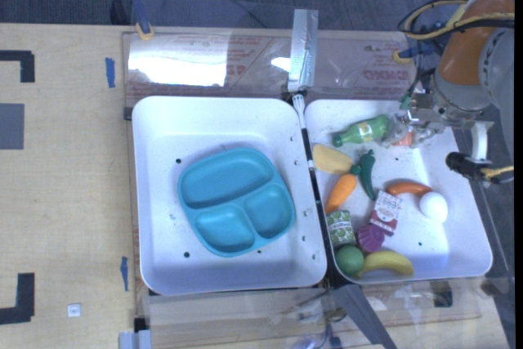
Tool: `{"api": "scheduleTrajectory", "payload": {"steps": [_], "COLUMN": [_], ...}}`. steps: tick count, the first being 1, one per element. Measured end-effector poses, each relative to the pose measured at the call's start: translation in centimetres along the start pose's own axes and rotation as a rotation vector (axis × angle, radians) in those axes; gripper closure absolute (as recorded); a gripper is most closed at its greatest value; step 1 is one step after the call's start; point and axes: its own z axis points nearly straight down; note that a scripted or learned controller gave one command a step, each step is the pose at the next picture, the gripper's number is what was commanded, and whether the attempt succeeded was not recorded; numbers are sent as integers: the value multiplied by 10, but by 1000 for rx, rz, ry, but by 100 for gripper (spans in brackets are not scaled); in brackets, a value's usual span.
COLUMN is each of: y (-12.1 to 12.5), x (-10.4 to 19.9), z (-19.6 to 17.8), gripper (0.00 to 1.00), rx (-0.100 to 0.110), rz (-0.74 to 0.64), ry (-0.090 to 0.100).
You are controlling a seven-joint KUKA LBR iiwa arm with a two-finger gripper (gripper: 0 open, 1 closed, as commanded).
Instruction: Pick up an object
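The right bin (pixel 470 253) holds several toy foods. A green bottle (pixel 364 131) lies at its far side, with a yellow piece (pixel 331 158), a carrot (pixel 341 190) and a dark green pepper (pixel 365 172) just below it. Toward the front are an orange-red sausage (pixel 409 187), a white egg (pixel 433 206), a red-and-white packet (pixel 386 214), a purple piece (pixel 370 239), a green can (pixel 339 226), a lime (pixel 349 259) and a banana (pixel 387 261). My gripper (pixel 411 125) hangs low at the bin's far right, right beside the bottle's cap end. A small reddish thing (pixel 401 140) lies under it.
The left bin (pixel 155 135) holds a blue three-compartment tray (pixel 235 199). A metal divider post (pixel 303 49) stands behind the seam between the bins. The arm's orange band (pixel 470 45) and cables hang over the right bin's far right corner. Wooden bench top lies to the left.
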Motion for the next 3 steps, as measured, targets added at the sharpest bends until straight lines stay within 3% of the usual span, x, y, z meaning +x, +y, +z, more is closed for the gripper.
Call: {"api": "scheduleTrajectory", "payload": {"steps": [1,2,3], "y": [6,-31,-67], "x": [45,75,112], "z": [-119,-82,-88], "gripper": [100,100,100], "rx": [-41,-25,-24], "rz": [-52,-75,157], "ry": [2,4,8]}}
